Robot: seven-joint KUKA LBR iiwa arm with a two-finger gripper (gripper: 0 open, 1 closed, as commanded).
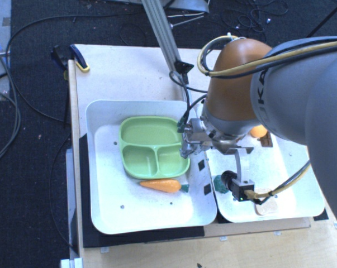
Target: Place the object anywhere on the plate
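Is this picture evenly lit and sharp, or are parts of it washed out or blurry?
Camera view: the white bins are bright, almost washed out, while the floor around the bench is very dark; the green plate and carrot look fairly sharp; the big arm near the lens is soft, with a sheen on its orange band.

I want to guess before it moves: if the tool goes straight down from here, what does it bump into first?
Probably the right edge of the green plate, since the tool hangs just over it. Depth is hard to judge, so it might hit the white bin beside it.
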